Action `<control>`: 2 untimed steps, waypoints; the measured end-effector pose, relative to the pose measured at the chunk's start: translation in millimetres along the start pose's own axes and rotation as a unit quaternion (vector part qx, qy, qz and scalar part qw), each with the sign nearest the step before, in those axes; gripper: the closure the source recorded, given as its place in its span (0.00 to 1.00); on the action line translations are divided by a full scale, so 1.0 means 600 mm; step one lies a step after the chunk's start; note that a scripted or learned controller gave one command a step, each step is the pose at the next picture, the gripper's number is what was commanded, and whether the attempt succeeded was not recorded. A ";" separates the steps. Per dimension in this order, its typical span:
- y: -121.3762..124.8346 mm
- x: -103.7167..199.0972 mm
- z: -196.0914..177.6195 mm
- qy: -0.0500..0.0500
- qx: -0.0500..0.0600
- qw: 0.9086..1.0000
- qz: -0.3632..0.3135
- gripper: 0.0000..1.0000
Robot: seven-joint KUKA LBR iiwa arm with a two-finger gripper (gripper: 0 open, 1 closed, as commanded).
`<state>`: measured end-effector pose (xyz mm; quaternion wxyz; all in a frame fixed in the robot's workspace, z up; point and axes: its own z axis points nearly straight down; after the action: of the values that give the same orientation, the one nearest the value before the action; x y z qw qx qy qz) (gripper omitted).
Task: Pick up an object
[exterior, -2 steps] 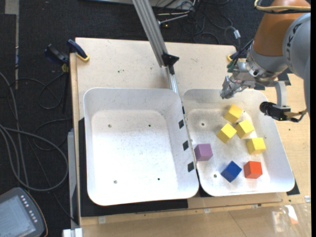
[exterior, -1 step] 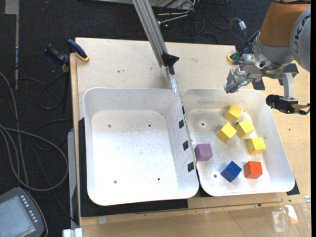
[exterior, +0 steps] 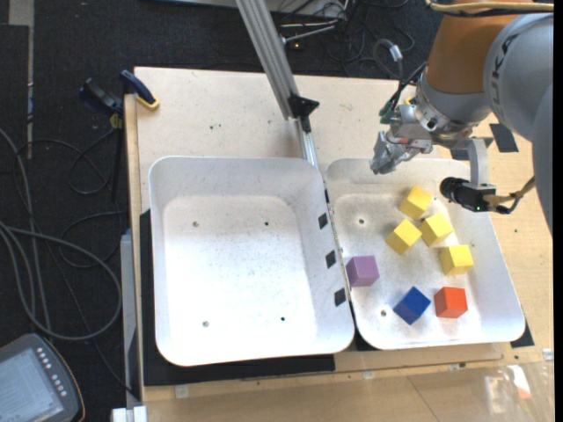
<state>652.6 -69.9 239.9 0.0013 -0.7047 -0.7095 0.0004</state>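
Two white bins (exterior: 237, 178) share the bench; the hand (exterior: 387, 159) hovers, its grip state unclear.

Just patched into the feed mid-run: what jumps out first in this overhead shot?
The colored blocks in the right bin stand out: four yellow cubes clustered near its far right, a purple cube by its left wall, and a blue cube beside an orange cube at the near side. The gripper hangs over that bin's far edge, apart from the blocks. The left bin shows only dark specks.
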 end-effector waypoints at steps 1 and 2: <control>-0.027 0.087 -0.013 0.000 -0.001 1.000 0.000 1.00; -0.031 0.171 -0.016 0.000 -0.001 1.000 0.000 1.00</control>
<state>633.1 32.6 249.9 0.0007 -0.7044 -0.7098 -0.0004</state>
